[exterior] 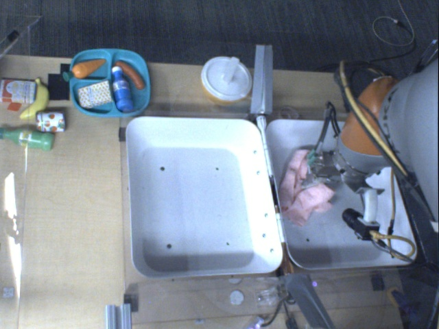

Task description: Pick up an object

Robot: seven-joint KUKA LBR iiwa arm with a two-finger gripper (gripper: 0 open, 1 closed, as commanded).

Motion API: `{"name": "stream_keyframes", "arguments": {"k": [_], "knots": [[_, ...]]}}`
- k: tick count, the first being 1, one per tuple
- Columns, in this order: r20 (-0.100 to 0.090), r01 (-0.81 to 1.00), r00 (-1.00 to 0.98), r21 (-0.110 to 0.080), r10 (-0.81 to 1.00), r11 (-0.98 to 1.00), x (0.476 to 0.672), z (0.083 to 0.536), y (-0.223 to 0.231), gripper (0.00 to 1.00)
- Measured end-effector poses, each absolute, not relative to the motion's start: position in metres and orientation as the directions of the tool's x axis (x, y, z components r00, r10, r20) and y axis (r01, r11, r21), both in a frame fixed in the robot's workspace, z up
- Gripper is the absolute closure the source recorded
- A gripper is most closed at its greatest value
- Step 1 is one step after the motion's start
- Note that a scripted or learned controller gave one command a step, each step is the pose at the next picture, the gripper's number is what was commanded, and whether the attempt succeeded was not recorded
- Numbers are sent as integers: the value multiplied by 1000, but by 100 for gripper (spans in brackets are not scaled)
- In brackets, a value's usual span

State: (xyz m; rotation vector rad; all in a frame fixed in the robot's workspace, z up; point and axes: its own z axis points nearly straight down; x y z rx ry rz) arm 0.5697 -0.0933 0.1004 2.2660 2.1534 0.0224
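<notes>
Gripper (317,168) positioned low in right bin (329,252), at right edge of pink cloth (302,190). State of fingers: cannot tell, hidden among wrist parts and cables. Pink cloth crumpled, lying in left half of right bin, near divider. Left bin (199,197) adjacent. Blue sectioned tray (140,81) and white lidded cup (226,79) on tabletop (68,218) behind bins.

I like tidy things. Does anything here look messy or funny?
Yes: the pink cloth in the right bin lies crumpled in a heap beside the claw. A green bottle also lies tipped over on the bench's left.
</notes>
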Motion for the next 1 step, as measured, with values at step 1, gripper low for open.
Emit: {"name": "stream_keyframes", "arguments": {"k": [1], "knots": [[-1,999,-47,-1,999,47,596,189,-82,100]]}}
